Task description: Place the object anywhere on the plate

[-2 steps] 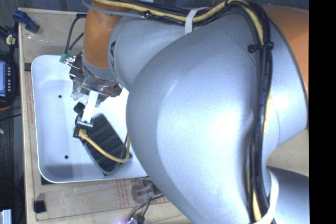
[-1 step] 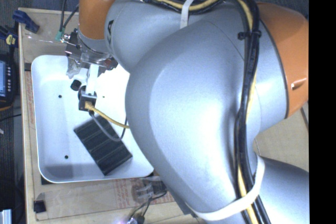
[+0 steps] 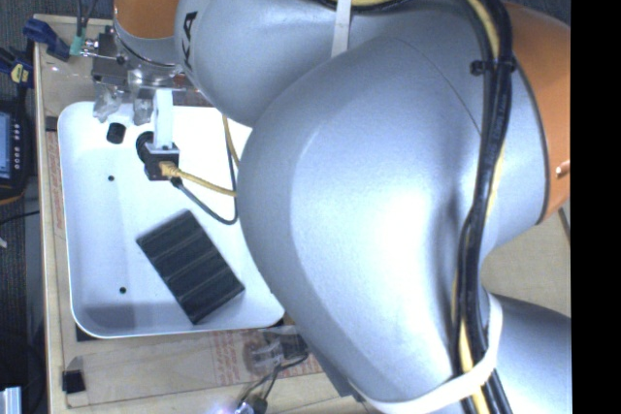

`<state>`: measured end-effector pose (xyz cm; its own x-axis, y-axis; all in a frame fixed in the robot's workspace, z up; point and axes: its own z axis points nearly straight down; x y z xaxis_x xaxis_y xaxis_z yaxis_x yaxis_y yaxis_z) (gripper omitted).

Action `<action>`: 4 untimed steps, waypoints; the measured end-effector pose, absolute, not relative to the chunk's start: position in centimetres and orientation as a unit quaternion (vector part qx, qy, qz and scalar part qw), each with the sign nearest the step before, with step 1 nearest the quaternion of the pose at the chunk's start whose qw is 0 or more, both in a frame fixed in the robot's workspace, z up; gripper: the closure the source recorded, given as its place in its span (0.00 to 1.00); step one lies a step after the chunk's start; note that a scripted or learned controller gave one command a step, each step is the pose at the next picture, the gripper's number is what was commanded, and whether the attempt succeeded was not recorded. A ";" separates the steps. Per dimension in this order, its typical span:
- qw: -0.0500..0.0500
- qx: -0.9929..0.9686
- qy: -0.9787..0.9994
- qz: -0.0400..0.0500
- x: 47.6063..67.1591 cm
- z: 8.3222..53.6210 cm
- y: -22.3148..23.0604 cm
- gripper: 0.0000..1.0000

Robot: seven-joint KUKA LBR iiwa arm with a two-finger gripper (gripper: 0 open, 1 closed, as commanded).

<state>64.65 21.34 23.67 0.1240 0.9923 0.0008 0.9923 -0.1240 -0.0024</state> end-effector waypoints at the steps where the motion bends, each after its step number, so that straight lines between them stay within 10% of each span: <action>1: 0.001 -0.694 -0.720 0.000 65.5 29.0 22.0 1.00; 2: 0.002 -0.605 -0.796 0.003 55.5 16.9 19.6 1.00; 3: 0.001 -0.536 -0.844 0.001 58.2 22.1 20.0 1.00; 4: 0.002 -0.537 -0.843 0.003 61.5 15.1 19.4 1.00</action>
